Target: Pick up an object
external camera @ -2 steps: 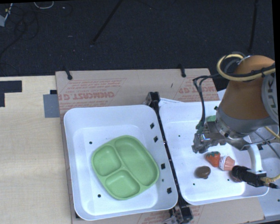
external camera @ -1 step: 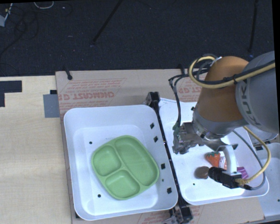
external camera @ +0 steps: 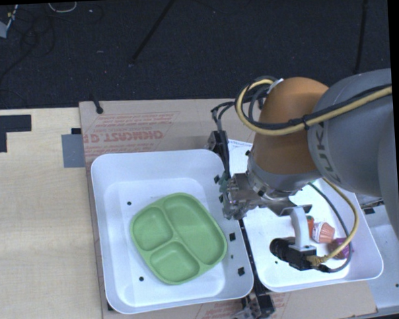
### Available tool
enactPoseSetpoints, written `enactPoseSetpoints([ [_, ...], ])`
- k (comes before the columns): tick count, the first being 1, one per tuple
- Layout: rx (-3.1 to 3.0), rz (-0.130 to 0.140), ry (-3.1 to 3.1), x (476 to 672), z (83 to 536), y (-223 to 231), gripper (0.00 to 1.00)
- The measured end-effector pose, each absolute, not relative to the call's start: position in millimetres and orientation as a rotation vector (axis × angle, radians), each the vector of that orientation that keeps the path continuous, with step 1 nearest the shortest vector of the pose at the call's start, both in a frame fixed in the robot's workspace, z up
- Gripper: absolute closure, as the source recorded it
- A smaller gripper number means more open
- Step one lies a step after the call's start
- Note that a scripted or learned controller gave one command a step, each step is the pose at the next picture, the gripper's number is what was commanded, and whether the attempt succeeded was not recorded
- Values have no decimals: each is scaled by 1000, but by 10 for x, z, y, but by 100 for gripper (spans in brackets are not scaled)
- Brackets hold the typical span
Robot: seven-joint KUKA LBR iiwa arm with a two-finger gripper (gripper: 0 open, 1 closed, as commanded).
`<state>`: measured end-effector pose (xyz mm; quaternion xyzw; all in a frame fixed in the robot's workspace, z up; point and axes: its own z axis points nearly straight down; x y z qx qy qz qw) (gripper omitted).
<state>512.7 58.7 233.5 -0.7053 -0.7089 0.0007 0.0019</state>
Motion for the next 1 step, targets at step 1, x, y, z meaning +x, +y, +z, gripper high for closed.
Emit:
enactPoseSetpoints([
  [1,-2215,5,-2223,5150,2216,1076,100],
])
